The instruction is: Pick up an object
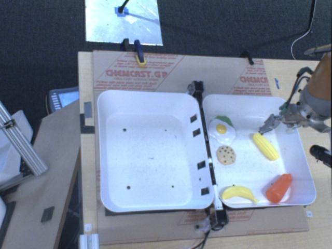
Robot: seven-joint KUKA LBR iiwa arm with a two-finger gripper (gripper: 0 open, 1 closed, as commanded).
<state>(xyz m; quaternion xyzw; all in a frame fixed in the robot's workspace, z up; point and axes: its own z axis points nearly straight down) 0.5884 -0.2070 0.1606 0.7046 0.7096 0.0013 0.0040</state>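
The right bin point(244, 104) holds several toy foods. A fried egg point(222, 130) with a green leaf lies near its left wall, and a round cookie point(225, 154) sits just below the egg. A yellow corn cob point(265, 146) lies in the middle. At the front are a yellow banana point(238, 193) and an orange carrot point(278, 188). My gripper point(280, 125) hangs over the bin's right side, just above and right of the corn cob. It is open, with nothing between its fingers.
The left bin point(104, 154) stands beside the right one, with black clips along the shared wall point(203, 149). Both rest on a cardboard sheet point(155, 71). A cable point(301, 35) hangs at the upper right, and a silver plate point(123, 14) lies behind the bench.
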